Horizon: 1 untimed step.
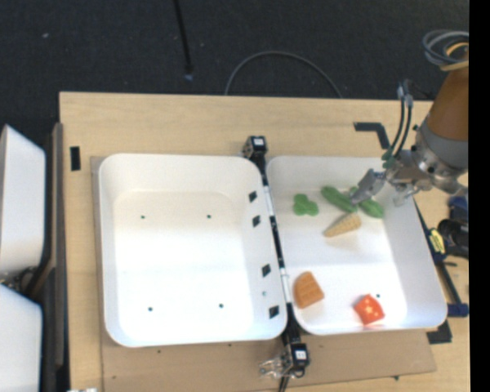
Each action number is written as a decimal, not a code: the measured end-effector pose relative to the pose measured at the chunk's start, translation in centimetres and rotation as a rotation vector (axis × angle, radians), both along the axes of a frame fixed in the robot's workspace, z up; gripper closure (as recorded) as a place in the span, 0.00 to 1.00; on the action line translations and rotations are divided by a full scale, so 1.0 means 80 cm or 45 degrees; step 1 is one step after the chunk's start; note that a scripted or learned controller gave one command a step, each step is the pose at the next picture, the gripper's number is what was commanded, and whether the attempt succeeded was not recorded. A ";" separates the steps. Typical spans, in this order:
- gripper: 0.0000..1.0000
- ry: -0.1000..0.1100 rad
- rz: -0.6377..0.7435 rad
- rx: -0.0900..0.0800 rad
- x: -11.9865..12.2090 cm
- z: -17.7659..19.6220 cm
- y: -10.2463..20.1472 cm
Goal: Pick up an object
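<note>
Your end effector [367,188] sits low over the green bean [351,200] in the right bin [408,243], lined up to grab; can't tell its grip state.

A light wooden bench [188,121] fills the middle of the picture. Two white bins sit on it side by side: the left bin [114,243] and the right bin [408,260].

A pale wooden bench [188,117] stands on dark carpet [82,31]. A thin black cable [282,58] loops across the floor behind it. White boxes [20,198] sit at the left edge.
</note>
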<state>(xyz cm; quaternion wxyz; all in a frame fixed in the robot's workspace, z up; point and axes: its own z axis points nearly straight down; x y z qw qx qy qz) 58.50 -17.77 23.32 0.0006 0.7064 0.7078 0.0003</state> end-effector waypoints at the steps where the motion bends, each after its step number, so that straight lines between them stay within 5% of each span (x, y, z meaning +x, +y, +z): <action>1: 0.00 -0.012 0.003 -0.008 0.104 -0.165 -0.027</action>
